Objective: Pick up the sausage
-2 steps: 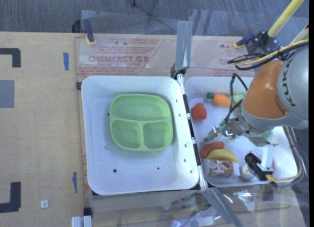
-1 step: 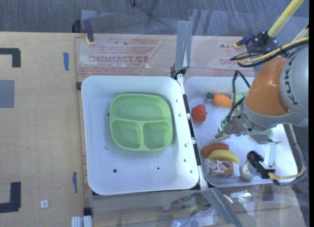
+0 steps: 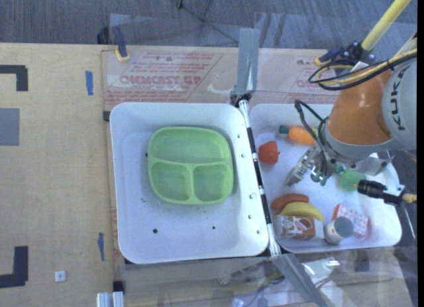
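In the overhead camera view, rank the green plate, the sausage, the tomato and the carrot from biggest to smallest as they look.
1. Green plate, by far the largest.
2. Sausage, long and partly hidden by the banana.
3. Tomato and carrot look about alike; the arm hides part of the carrot, so I won't rank them.

KUKA arm (image 3: 371, 110): grey shell, orange band.

A broad, rounded orange band sits above the wrist; the grey casing beside it bears dark "KU" lettering. Black cables loop across the band. The gripper (image 3: 299, 173) is metallic silver, with a small teal-green spot near its base.
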`<state>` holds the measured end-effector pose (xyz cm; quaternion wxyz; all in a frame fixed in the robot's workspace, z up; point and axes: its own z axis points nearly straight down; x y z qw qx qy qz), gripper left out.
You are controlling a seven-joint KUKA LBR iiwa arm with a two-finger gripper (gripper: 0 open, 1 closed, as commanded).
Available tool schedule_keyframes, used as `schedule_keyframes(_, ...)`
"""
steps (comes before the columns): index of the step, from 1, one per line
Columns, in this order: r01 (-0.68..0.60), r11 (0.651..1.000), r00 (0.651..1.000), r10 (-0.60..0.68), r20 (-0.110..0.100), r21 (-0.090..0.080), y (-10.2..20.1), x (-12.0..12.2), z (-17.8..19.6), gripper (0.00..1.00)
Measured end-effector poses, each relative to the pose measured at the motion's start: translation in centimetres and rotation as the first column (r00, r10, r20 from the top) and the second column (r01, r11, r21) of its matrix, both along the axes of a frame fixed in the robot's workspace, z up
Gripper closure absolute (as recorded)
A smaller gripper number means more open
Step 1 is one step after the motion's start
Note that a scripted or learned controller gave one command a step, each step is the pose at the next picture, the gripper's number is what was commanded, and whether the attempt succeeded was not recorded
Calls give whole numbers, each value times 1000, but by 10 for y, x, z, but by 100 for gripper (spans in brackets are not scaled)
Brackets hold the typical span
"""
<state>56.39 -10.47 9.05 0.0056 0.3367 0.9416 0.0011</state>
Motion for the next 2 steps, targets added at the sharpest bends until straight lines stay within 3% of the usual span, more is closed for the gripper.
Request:
schedule_keyframes(1,-2,1000,1000,2,-1,0,1,0,-1,0)
schedule_keyframes(2,326,945,945,-326,2,5,8,5,-2,0)
